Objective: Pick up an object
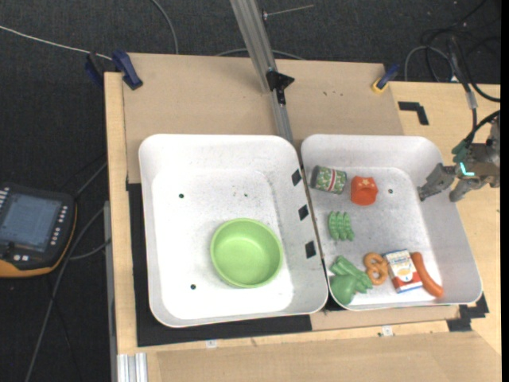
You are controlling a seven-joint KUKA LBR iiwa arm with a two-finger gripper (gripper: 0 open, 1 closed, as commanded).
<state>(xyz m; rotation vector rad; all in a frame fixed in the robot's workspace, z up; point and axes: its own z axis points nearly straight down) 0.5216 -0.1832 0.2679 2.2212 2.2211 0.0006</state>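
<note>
Two shallow white bins are seen from above on a wooden bench: the left bin [159,165] holds a green bowl [246,251], and the right bin [358,146] holds a small can [328,179], a red piece [363,190], a green ridged piece [341,226], a green leafy toy [347,279], a pretzel [374,267], a small carton [402,270] and an orange stick [427,278]. The gripper [444,184] is seen at the right bin's right rim with its fingers spread apart and nothing between them, well apart from every object. The task is judged to be barely begun, since no object is grasped and the reach, closing and lift are all left to be done.
</note>
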